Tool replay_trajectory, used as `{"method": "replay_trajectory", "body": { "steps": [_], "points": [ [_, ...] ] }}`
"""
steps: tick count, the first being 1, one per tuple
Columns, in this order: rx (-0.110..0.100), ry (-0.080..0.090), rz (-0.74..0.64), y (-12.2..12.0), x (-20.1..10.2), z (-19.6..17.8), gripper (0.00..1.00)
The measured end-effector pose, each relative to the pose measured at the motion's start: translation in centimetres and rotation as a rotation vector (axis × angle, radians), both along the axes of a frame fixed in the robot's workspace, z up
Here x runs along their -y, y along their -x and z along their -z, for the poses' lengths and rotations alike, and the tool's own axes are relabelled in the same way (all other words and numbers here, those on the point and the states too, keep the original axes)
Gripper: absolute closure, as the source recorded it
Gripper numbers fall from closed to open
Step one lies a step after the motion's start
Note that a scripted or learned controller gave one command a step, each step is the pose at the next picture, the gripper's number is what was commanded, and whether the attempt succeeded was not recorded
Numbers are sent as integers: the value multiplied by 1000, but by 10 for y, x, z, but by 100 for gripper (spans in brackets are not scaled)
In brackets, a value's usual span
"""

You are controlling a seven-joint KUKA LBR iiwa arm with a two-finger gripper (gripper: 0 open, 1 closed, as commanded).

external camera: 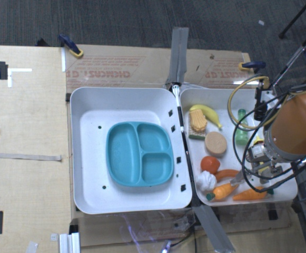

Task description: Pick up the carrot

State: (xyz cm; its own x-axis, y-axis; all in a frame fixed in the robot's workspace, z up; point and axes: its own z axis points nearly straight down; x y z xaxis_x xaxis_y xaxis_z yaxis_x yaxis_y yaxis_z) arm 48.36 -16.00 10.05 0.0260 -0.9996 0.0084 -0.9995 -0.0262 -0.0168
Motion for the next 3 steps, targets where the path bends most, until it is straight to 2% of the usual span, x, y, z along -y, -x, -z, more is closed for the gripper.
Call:
{"method": "replay_trajectory", "body": {
  "steps": [1, 2, 3],
  "points": [
    [3, 10, -233, -2, -52, -1, 0],
    [7, 4, -231, -4, -56, -10, 100],
    [-14, -12, -148, -147, -57, 8, 100]
  ]
}}
